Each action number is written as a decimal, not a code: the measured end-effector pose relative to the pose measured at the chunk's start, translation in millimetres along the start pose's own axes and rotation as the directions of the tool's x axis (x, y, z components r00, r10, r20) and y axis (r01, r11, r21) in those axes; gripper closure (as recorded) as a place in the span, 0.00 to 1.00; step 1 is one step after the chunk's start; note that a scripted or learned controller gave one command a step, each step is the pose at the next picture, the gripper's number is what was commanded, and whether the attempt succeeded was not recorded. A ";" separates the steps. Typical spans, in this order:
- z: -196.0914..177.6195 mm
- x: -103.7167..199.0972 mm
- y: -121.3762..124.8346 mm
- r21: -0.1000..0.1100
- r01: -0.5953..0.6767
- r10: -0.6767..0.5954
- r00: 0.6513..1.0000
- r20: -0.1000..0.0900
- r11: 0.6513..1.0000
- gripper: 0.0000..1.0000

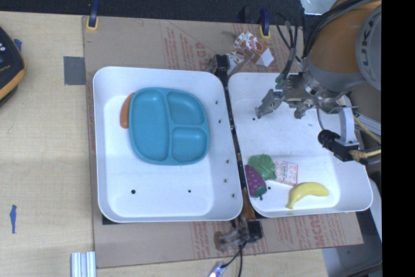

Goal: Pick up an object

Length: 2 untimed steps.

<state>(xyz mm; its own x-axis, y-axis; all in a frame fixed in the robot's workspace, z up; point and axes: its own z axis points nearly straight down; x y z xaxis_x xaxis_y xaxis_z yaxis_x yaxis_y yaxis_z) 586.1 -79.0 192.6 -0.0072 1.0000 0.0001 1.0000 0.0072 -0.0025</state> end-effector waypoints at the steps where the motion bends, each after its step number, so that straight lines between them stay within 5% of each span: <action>1: -0.3 -42.0 -43.6 0.002 -0.004 0.004 1.000 0.002 1.000 0.00; 2: 0.8 38.6 13.6 0.001 0.000 0.000 1.000 0.001 1.000 0.00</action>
